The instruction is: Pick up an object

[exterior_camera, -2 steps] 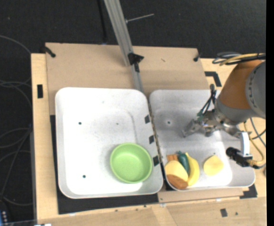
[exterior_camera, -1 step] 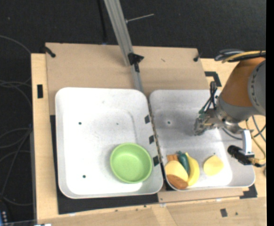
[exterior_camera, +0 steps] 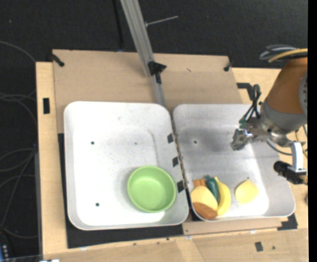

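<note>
In the right bin (exterior_camera: 202,125) a yellow lemon-like object (exterior_camera: 246,191) lies near the front. At the front left corner of that bin a pile holds an orange-brown piece (exterior_camera: 204,202), a yellow banana-like piece (exterior_camera: 223,197) and a dark green piece (exterior_camera: 211,186). A green bowl (exterior_camera: 151,188) sits at the front of the left bin (exterior_camera: 93,124). My gripper (exterior_camera: 238,140) hangs over the right bin's right middle, behind the lemon and apart from it. Nothing shows between its fingers.
A slanted metal pole (exterior_camera: 139,34) rises from behind the bins' shared edge. The orange-banded wrist (exterior_camera: 286,94) covers the right bin's far right corner. Brown board surrounds both bins, with black cables on the floor at left.
</note>
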Robot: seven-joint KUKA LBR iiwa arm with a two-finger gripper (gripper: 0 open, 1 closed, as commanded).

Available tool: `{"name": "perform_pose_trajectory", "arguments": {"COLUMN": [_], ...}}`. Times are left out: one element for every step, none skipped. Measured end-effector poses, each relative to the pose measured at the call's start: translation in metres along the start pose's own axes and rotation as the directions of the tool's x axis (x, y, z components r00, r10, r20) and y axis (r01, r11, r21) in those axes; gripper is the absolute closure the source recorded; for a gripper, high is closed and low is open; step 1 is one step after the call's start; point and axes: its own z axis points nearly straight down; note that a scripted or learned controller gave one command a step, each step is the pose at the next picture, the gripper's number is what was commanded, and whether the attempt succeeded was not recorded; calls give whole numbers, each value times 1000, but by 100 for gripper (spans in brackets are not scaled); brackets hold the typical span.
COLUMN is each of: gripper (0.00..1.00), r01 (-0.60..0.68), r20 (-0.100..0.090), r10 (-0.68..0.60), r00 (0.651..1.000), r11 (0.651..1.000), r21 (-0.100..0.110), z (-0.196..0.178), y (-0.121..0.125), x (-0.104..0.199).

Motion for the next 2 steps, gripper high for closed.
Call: {"name": "perform_pose_trajectory", "arguments": {"gripper": [100,100], "r01": [7,9], "r20": [0,-1], "r10": [-7,-9], "r00": [1000,1000], "r11": [1000,1000], "r21": [3,4], "z": [-59,-76], "y": [-5,-4], "x": [-2,-2]}}
